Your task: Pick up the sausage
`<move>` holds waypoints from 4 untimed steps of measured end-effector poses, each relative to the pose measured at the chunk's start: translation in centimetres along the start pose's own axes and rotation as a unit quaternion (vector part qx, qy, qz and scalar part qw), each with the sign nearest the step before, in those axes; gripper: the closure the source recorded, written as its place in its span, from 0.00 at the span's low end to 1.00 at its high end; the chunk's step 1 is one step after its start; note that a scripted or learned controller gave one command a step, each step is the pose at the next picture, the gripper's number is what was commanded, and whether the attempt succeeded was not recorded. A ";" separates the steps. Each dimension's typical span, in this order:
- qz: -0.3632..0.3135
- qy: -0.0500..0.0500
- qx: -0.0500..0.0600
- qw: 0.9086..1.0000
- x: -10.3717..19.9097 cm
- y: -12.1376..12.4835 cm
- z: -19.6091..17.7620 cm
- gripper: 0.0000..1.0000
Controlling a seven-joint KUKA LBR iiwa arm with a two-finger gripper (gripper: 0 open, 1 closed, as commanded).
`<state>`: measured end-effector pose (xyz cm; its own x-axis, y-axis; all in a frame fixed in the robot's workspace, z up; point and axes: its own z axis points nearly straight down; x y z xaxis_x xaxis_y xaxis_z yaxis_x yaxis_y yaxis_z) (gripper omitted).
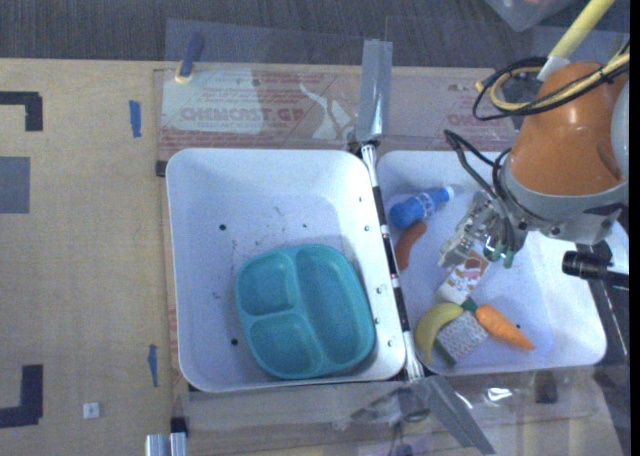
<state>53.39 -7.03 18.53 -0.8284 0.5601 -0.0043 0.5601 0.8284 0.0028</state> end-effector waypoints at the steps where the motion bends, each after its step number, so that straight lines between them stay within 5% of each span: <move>1: 0.133 -0.001 0.000 0.991 -4.5 -0.7 -2.4 1.00; 2: 0.133 -0.018 -0.011 0.991 -3.2 -5.0 6.4 1.00; 3: 0.146 -0.001 0.000 0.989 -9.3 -3.5 2.7 1.00; 4: 0.110 -0.005 -0.002 0.994 -7.4 -4.7 7.6 1.00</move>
<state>56.92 -15.05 10.99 -0.6859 0.7276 -0.0123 0.7276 0.6860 0.0079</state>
